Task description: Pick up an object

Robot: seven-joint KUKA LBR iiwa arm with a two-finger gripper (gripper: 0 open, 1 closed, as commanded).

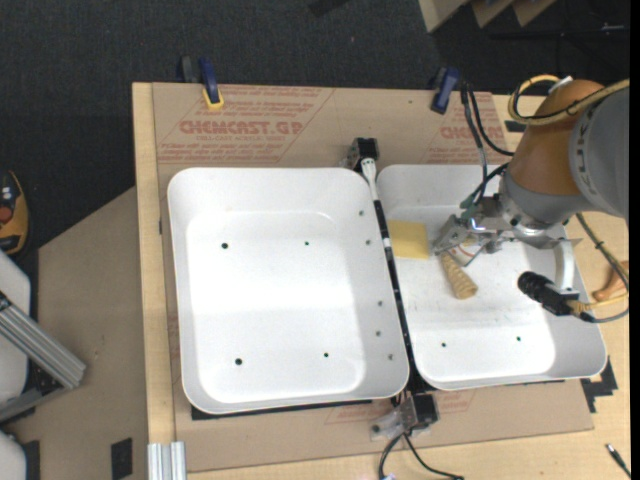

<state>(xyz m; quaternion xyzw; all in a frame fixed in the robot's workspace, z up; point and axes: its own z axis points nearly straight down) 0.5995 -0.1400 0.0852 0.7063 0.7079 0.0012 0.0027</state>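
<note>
Seen from above, the robot's hand [452, 240] hangs low in the right white bin [500, 358], its fingers spread and holding nothing, with a yellow sponge block [408, 239] just to its left by the bin's wall and a cork-like tan cylinder [459, 279] lying just below its fingertips.

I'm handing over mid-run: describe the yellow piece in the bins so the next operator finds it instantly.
Look at the right-hand shallow white bin, on its side nearest the divider between the two bins. There lies a flat pale yellow square, sponge-like block, just left of the end effector. Its neighbour, a tan ribbed cork-like cylinder, sits below it; the block alone is flat, square and yellow.
</note>
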